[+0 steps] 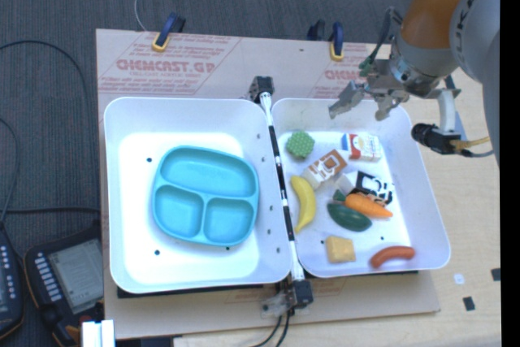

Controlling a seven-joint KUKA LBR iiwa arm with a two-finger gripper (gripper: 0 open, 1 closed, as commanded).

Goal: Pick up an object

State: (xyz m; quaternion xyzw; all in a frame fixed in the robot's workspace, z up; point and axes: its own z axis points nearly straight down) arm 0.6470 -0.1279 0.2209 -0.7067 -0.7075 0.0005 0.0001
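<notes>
Above right bin's [422, 175] far rim | claw [364, 103] spread wide | nothing between fingers, touching nothing

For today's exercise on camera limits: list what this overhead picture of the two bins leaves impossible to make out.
1. Camera view: print on the small carton and the brown box is too small to read.
2. Camera view: the carrot lies over the black-and-white toy, hiding its lower part.
3. Camera view: the arm is cut off by the top edge.
4. Camera view: the claw is open over the right bin; its height is unclear.

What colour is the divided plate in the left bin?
Light blue; the divided plate shows clearly in the camera view.
</notes>
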